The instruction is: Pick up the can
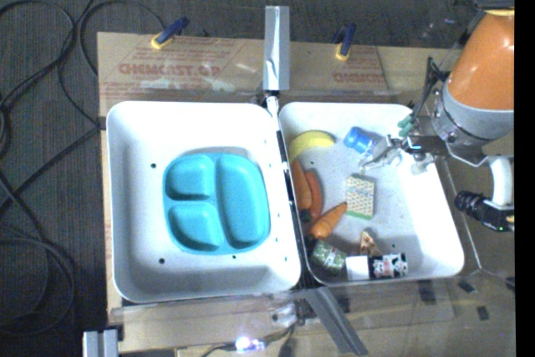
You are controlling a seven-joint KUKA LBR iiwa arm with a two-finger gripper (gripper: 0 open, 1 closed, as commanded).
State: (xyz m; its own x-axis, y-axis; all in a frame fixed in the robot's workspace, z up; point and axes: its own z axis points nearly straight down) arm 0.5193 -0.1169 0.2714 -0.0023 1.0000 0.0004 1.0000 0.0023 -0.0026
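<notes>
A dark green can (328, 257) lies on its side at the near left corner of the right bin (435, 213), beside a white and black carton (379, 266). My gripper (394, 151) hangs over the far right part of that bin, well away from the can. It sits just right of a small blue cylinder (361, 138). Nothing shows in its grasp.
The right bin also holds a yellow fruit (311, 142), two orange carrots (306, 188) (328, 220), a checkered pad (360, 196) and a small brown piece (368, 242). A blue divided tray (217, 201) sits in the left bin (134, 180). The arm's orange band (491, 63) looms at the right.
</notes>
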